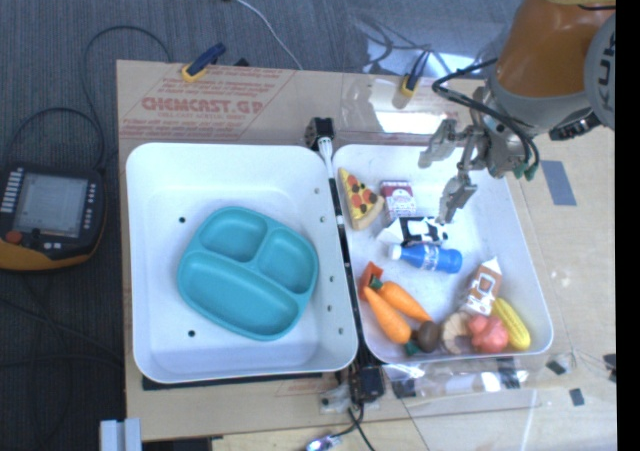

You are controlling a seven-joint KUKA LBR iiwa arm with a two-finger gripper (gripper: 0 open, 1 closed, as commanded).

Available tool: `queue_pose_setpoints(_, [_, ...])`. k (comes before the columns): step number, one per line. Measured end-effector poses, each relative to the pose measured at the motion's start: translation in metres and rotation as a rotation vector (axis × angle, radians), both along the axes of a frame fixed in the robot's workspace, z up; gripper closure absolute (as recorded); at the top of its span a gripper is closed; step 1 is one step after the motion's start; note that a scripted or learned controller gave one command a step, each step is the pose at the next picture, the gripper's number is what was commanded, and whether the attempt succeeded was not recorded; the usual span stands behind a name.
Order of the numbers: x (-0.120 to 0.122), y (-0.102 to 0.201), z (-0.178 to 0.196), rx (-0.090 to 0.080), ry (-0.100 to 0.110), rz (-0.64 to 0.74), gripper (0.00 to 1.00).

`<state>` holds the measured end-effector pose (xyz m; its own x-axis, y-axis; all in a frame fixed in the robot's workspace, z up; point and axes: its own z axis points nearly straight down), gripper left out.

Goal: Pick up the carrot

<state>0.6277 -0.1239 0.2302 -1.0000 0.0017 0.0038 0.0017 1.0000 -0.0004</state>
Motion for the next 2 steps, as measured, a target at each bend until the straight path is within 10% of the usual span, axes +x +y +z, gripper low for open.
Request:
queue_pose_setpoints(1, [-0.081, 0.013, -0.117, 0.000, -0.007, -0.054, 0.00])
queue_pose_setpoints(2, [-0.129, 0.017, -0.132, -0.015, -0.058, -0.258, 0.00])
